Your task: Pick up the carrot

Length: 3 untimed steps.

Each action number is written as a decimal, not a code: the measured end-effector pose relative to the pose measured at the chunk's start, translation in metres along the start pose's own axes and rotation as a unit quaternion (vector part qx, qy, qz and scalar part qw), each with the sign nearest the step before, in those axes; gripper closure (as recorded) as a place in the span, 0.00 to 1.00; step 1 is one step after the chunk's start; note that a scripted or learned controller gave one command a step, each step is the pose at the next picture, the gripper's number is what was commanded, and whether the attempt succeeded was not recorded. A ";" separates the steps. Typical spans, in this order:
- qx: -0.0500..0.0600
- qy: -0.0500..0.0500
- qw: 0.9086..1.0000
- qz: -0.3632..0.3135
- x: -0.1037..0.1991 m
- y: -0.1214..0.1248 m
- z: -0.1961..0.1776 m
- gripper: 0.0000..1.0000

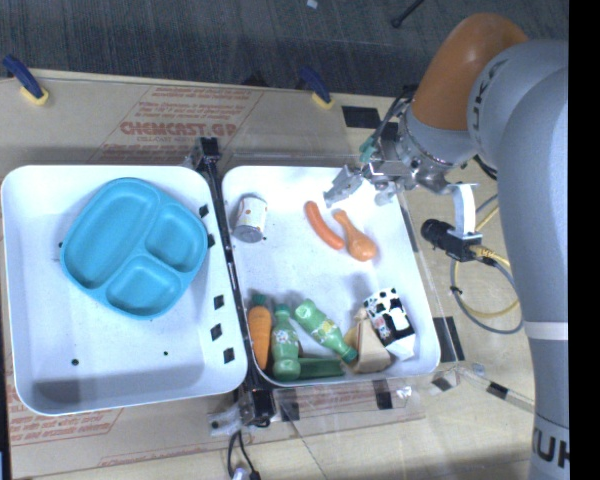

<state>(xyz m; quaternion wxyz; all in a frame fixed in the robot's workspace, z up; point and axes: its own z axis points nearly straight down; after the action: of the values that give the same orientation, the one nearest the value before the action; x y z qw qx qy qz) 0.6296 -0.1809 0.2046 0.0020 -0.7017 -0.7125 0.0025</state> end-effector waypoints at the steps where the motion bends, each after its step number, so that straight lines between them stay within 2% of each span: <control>1: 0.004 0.001 0.999 -0.052 0.040 -0.081 0.062 0.00; 2: 0.003 0.002 0.999 -0.032 0.090 -0.077 0.116 0.00; 3: 0.008 0.000 1.000 -0.015 0.074 0.010 0.077 0.00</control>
<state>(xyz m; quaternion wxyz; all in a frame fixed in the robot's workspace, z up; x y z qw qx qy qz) 0.6380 -0.1066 0.1275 0.0077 -0.6910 -0.7227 0.0083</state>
